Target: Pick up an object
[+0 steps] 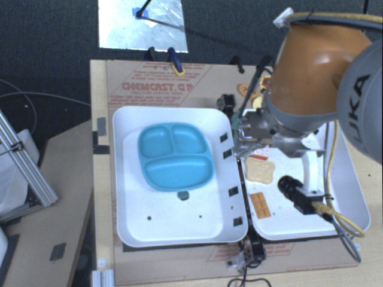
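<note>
We locate the end effector (246, 135) over the left side of the right bin (350, 190), close to the wall it shares with the left bin (173, 220). We cannot tell whether it is apart or together. The nearest candidate, a tan bread-shaped piece (260, 171), lies just toward the near rim. An orange wafer (259, 203) lies farther on, its long axis pointing at that rim. The shared wall limits clearance on the left, and more floor lies to the right.

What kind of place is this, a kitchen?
Probably a robot lab workbench, not a kitchen. A grey and orange robot arm reaches over one white bin; the neighbouring bin holds a blue divided plate, both on a cardboard-covered bench.
</note>
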Controlling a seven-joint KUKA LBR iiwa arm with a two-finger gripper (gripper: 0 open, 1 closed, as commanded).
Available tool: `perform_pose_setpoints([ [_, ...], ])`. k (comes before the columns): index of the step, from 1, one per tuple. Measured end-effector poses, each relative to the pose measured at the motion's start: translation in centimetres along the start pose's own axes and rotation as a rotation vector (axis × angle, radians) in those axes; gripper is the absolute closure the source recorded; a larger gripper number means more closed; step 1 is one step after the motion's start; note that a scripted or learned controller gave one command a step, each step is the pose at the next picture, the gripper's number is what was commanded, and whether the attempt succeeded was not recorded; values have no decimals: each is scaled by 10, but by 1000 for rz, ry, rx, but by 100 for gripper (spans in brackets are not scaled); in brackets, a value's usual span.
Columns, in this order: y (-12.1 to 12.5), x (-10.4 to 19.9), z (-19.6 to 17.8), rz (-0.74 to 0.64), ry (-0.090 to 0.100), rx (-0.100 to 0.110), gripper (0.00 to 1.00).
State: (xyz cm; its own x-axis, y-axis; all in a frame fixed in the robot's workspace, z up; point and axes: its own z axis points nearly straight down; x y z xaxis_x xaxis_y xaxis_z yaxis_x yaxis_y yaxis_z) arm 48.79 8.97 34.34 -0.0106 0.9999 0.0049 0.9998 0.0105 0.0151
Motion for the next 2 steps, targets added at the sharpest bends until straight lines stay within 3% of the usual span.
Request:
perform_pose_setpoints([
  [1,-1,-3,7,6,-4,12,0],
  [2,64,26,-200,3,-1,-7,0],
])
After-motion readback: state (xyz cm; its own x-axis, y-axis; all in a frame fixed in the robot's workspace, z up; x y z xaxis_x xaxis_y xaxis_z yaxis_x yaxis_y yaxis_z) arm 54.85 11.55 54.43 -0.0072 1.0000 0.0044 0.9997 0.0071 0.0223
